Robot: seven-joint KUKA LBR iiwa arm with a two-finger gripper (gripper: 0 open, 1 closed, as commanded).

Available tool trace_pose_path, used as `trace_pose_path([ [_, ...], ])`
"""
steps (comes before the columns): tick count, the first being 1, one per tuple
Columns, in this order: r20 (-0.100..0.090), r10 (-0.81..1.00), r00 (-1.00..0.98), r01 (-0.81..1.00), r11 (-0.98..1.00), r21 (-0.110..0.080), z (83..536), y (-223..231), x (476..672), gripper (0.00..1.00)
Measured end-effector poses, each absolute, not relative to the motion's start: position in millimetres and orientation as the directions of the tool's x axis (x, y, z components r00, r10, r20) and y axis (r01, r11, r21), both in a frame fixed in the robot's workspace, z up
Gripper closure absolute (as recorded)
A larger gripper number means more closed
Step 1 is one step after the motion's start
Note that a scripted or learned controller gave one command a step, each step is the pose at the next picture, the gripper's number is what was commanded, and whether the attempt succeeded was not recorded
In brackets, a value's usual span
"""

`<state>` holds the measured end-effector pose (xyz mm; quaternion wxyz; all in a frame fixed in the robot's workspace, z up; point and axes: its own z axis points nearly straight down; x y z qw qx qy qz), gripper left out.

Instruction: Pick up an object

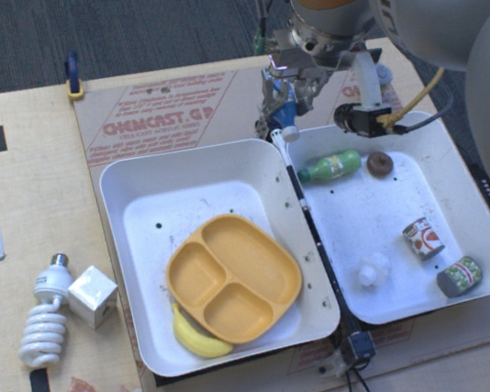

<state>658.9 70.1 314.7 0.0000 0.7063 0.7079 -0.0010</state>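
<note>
From above, your pincer (289, 99) hangs over the far rim between the two bins; you cannot tell its opening or whether it grips anything. In the right bin (469, 199), a green bottle (331, 167) lies near that far edge, with a brown ball (379, 163) just beside it.

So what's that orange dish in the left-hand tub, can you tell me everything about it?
The orange tray looks like a plastic divided plate with rounded corners and a raised rim. It has three compartments: one long and two smaller. It lies flat but turned at an angle in the left bin, towards its front. Its lower left edge rests over a yellow banana, hiding part of it. Its compartments look bare, and the pincer is far from it, up at the back of the bins.
</note>
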Motion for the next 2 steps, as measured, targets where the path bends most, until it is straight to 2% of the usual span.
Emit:
trace_pose_path([
  [1,-0.002,1.0,0.002,1.0,-0.002,-0.001,305,35,612.3,1.0],
  [2,-0.001,1.0,-0.001,1.0,0.001,0.001,330,111,586.9,1.0],
])
